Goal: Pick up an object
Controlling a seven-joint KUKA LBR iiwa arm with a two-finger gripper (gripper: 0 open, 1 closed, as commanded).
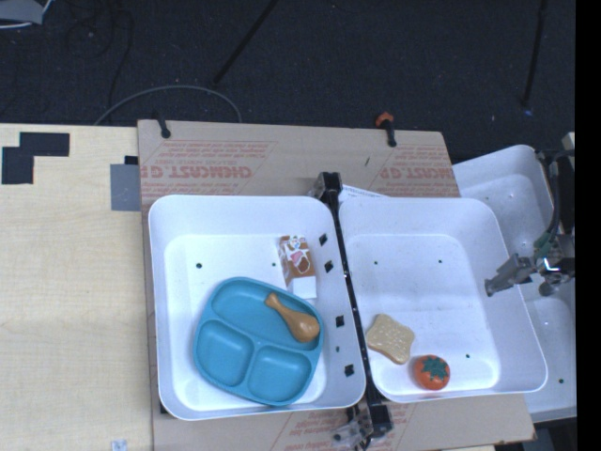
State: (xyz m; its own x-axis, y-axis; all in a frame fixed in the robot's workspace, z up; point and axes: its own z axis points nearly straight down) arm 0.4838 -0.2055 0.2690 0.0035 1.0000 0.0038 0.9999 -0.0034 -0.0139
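Note:
The left bin (178, 252) holds a blue divided plate (239, 360) with a tan toy drumstick (293, 318) lying on its upper right part. A small brown and white toy piece (297, 256) lies just beyond the plate, near the divider. In the right bin (423, 224) a tan cracker-like slice (390, 337) and a red tomato (431, 372) sit near the front edge. My gripper (512, 276) shows as a grey piece at the right bin's right rim, well apart from every object and with nothing seen in it.
A black divider rail (343, 289) runs between the two bins. Both bins rest on a cardboard sheet (282, 158). Another white tray (512, 181) stands to the right, behind the gripper. A pale wooden bench surface (66, 280) lies to the left.

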